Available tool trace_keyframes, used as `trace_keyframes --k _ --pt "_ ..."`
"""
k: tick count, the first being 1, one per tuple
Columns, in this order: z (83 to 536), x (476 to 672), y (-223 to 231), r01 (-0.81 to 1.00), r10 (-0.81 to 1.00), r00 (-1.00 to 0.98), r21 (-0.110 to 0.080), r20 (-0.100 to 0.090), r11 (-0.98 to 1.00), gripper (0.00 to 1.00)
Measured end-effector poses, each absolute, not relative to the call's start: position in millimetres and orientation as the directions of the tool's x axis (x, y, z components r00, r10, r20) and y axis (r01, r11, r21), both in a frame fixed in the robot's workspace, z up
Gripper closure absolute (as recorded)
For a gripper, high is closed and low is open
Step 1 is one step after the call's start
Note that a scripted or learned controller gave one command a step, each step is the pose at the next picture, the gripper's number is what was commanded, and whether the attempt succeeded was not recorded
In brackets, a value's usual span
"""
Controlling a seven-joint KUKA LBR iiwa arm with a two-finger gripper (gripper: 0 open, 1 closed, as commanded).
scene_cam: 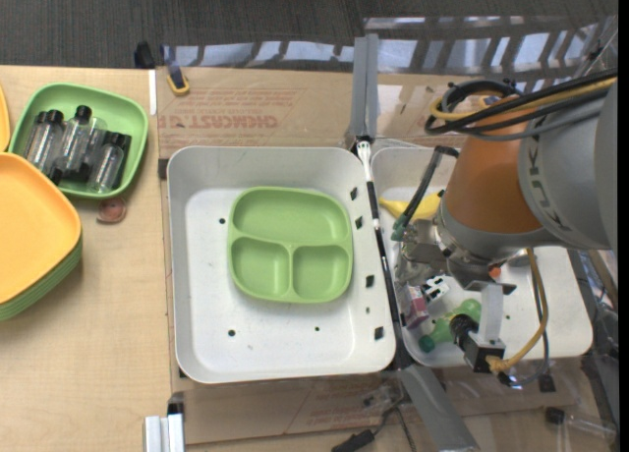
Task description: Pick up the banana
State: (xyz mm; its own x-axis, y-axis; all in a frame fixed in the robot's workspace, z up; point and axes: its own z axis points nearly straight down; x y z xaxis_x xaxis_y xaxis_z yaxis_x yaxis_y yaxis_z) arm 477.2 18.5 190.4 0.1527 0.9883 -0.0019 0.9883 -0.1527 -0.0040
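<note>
The banana (pixel 411 208) lies in the right bin (pixel 575 337), toward its far left corner; a short yellow stretch of it shows just past the arm's wrist, the rest hidden under the arm (pixel 536 185). The tool (pixel 432 288) hangs low over that bin's left side, just near of the banana, in among small clutter; whether it is released or clenched I cannot tell, and nothing can be made out in its grip. Beside it lie a green piece (pixel 462 317) and a small purple-and-white item (pixel 425 301), too small to name. Cables (pixel 491 106) loop over the arm's far side, and a yellow cord (pixel 531 337) trails down on the near side.

In the left bin (pixel 187 273) sits a green divided plate (pixel 291 244), flat and about centred, with three compartments. The two bins stand side by side, touching along their shared edge.

Far left on the surface (pixel 118 342), a green tray (pixel 84 138) holds several dark-capped vials (pixel 74 145). Near of it is a stack of orange plates (pixel 34 234), cut off by the left edge.
</note>
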Motion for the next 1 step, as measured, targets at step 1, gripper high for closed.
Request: trace_keyframes --k 1 --pt "190.1 476.8 -55.8 1.0 1.0 -0.014 -0.005 -0.001 0.014 1.0"
